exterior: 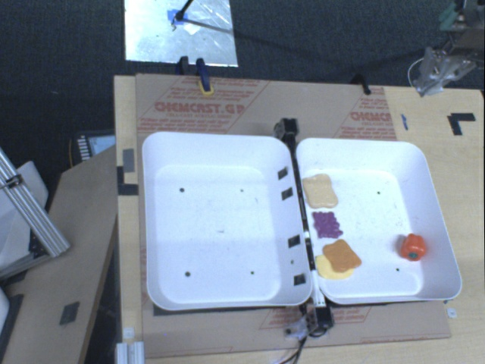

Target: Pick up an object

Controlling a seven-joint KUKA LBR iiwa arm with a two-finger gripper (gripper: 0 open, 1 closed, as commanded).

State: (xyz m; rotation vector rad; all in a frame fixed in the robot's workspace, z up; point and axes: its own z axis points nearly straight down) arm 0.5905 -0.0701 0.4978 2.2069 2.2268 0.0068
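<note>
Right bin [424,173] holds tan slice [320,191], purple cluster [326,224] and orange piece [342,255] near its left wall, red-orange pepper [412,246] by its right. Gripper [443,67] at far right corner, well apart; its state can't be told.

red "CHEMCAST GP" print on brown board [198,106], repeated on right, partly legible

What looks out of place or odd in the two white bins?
Nothing is spilled or damaged. All items crowd the right bin: a tan slice, purple grapes and an orange-yellow piece along its left wall, an orange pepper apart on the right.
</note>
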